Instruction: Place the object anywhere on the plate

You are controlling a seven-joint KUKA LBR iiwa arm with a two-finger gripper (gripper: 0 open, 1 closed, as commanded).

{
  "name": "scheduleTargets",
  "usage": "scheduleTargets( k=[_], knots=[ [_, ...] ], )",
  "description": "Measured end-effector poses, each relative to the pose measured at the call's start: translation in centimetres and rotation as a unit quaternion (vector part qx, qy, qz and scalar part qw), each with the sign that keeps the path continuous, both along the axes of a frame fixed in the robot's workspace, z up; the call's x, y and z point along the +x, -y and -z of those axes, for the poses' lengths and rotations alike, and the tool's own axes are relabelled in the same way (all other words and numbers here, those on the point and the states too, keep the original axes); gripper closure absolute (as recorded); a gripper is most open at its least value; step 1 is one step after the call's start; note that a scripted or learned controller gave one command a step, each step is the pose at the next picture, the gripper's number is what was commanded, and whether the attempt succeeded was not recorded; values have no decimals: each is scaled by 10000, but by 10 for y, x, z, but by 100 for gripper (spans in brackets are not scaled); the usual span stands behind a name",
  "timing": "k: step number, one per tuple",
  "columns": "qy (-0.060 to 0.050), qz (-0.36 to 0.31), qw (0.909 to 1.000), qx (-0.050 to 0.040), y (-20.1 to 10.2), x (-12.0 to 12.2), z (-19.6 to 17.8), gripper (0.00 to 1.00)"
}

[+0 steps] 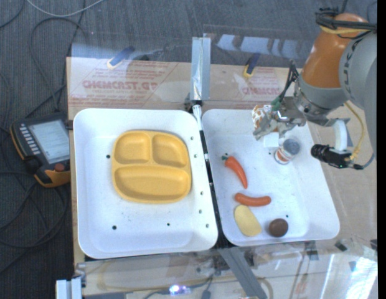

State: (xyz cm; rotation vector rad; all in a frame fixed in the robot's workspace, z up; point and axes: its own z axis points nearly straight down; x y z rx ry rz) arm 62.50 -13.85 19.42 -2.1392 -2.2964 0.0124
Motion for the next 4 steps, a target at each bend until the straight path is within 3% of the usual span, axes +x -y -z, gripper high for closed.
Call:
scheduleTargets(
  k=[1,2,3,4],
  knots=[
    [-141,-455,9989,17,-93,37,19,100],
    [7,-861,9963,-40,-131,22,13,100],
    [52,-814,9966,-101,-139,19,10,100],
    [72,-1262,9919,-130,-142,18,6,100]
  ],
)
